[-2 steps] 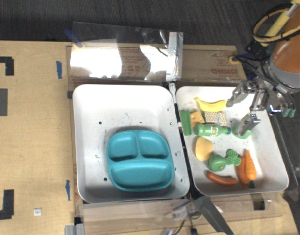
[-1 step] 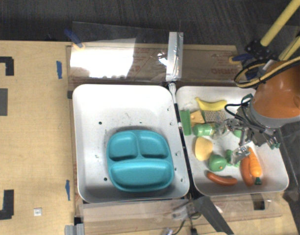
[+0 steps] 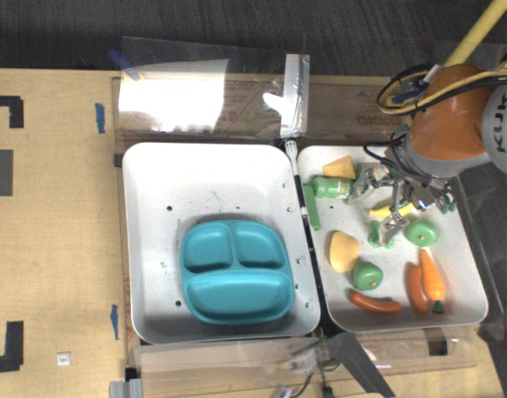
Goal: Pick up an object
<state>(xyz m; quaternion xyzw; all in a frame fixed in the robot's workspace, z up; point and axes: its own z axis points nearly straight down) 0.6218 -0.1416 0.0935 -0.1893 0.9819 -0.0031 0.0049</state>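
In the camera view, the gripper (image 3: 394, 214) hangs low over the middle of the right bin (image 3: 477, 301), directly above a small green and yellow toy food piece (image 3: 384, 232); whether its jaws are released or clenched cannot be determined. The piece appears to be light, rigid, smooth plastic, likely slippery, so a grip across its narrow middle seems best. A teal divided tray (image 3: 235, 270) occupies the near half of the left bin (image 3: 146, 172).

Glossy teal plastic tray (image 3: 235, 274), smooth white bins (image 3: 146, 222), matt cardboard bench (image 3: 55, 239)
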